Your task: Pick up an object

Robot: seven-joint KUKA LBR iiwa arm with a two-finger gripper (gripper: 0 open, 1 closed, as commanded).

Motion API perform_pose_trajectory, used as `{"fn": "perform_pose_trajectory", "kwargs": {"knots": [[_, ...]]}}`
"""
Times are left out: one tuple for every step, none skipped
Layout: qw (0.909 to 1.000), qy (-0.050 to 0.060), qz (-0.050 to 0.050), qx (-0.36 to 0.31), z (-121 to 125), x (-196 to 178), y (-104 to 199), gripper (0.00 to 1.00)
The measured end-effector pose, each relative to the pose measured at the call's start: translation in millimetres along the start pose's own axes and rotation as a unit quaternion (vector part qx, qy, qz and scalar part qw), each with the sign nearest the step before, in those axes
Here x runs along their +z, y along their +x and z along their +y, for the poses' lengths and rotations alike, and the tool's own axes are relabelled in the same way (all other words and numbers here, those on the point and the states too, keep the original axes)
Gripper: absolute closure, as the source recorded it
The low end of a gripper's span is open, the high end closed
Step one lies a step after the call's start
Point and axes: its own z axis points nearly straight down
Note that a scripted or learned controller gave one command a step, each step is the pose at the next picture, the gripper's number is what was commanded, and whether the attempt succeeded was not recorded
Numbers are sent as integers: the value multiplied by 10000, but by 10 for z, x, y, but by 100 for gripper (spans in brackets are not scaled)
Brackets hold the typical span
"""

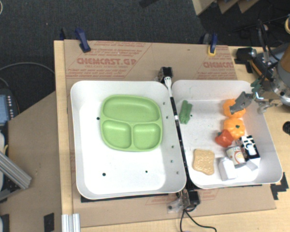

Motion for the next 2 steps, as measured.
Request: {"fn": "perform_pose_trajectory", "kwargs": {"knots": [[10000, 48, 9, 13, 225, 1253, -400, 0], [10000, -25, -11, 7, 260, 1057, -394, 100]]}}
